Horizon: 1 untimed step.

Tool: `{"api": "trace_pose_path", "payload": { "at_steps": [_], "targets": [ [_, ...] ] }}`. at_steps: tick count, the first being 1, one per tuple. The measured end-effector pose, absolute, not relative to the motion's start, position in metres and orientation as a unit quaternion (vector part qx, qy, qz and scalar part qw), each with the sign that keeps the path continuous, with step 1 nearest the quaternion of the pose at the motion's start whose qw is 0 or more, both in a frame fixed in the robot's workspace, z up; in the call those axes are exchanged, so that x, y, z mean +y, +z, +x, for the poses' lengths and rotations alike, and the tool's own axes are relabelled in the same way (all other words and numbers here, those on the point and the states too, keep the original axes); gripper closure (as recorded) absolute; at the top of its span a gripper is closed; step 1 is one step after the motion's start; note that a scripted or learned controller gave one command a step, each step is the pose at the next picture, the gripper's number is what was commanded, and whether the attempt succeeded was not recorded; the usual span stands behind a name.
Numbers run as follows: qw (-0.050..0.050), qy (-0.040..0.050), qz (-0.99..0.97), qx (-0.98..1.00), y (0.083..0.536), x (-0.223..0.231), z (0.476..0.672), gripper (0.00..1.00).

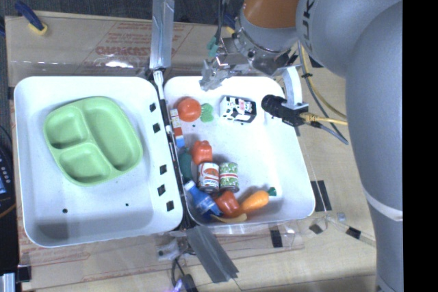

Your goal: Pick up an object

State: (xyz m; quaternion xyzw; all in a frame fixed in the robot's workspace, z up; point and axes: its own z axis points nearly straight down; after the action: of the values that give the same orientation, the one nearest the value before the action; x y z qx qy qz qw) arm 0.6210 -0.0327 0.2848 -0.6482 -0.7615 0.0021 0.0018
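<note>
Camera view: pincer [213, 76] hovers above right bin [294, 154] far rim, nothing between fingers, gap unclear; toys clustered along divider; green tray [92, 139] in left bin [34, 208].

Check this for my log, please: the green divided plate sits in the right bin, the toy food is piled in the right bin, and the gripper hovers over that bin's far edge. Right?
One slip: the green divided plate lies in the left bin, not the right. The camera view shows it. The rest stands: the toy food is piled in the right bin, and the gripper hovers over its far edge.
</note>
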Motion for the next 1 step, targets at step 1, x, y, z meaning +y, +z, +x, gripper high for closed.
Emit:
{"api": "trace_pose_path", "payload": {
  "at_steps": [1],
  "targets": [
    [0.001, 0.0009, -0.626, -0.780, 0.2713, 0.0345, 0.6484, 1.00]
  ]
}}
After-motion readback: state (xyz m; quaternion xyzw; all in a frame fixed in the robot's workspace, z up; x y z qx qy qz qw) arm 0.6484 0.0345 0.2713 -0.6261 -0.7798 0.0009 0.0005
